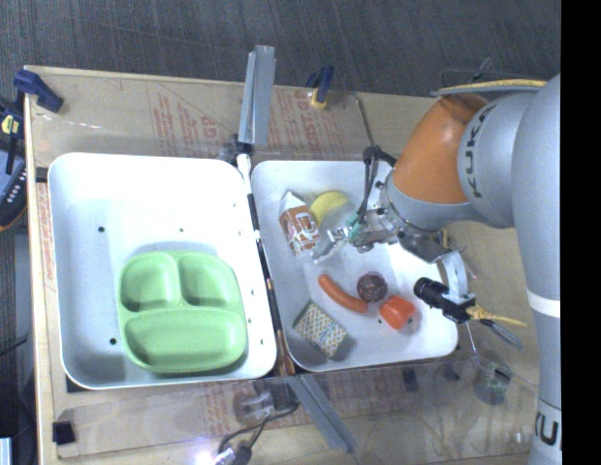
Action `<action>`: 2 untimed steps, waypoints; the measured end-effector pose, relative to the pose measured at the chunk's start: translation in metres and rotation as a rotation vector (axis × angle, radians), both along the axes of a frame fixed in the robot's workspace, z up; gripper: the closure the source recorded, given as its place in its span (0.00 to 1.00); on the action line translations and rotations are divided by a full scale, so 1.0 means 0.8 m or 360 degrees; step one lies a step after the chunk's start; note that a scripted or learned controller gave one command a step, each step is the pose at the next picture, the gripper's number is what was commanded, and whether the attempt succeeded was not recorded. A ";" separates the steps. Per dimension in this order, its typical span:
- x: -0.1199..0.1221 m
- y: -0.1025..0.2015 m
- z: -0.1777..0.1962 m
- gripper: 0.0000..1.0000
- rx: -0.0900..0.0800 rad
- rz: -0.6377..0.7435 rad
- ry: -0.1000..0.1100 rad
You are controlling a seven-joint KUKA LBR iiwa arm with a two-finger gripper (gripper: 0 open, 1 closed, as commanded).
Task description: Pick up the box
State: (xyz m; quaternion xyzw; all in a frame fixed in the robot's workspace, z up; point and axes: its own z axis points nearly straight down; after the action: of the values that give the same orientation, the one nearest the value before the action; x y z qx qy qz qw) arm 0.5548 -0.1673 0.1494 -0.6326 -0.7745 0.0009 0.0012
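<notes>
A small orange-and-white box [299,229] stands tilted in the upper left of the right bin [431,349]. A second, flat box [322,329] with a checked pattern lies near that bin's front wall. My gripper [341,236] is low in the right bin, just right of the orange-and-white box and below a yellow fruit [330,204]. It looks close to or touching the box's right side. I see nothing held in it. The grey and orange arm [446,168] reaches in from the right.
The right bin also holds a sausage [342,294], a brown doughnut [372,285] and a red-orange piece [398,312]. A green divided tray [181,313] lies in the left bin [87,192]. Clamps and a metal bar sit on the bench's far edge.
</notes>
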 end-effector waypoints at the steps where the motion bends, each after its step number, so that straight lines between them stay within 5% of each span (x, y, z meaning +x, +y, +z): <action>1: -0.068 0.031 -0.074 0.00 0.0001 -0.0110 0.0005; 2: -0.068 0.031 -0.062 1.00 -0.0001 -0.0098 0.0007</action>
State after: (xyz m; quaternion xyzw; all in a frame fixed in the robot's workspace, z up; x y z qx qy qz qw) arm 0.5006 -0.1426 0.1002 -0.6560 -0.7547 0.0025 0.0029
